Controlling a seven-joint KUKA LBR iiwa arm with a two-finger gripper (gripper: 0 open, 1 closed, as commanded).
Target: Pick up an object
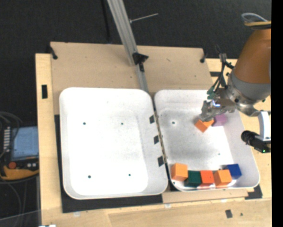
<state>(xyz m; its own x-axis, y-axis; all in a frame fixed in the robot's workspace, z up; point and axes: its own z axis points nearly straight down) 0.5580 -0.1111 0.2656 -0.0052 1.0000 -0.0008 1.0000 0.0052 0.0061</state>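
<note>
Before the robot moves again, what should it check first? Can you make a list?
1. Is the gripper over the right bin? Ok.
2. Is the orange block right at the gripper? Ok, it sits tilted just under it.
3. Is that block truly clamped between the fingers? Cannot tell.
4. Is anything crowding it? Not ok: a purple block touches or nearly touches its side.
5. Are the other blocks out of the way? Ok: the row of blocks lies along the bin's near edge.
6. Is there a free landing place? Ok: the left bin.

Blue-screened handheld unit (24,143) with cables (left of the bench), slanted metal pole (124,30) behind.
</note>
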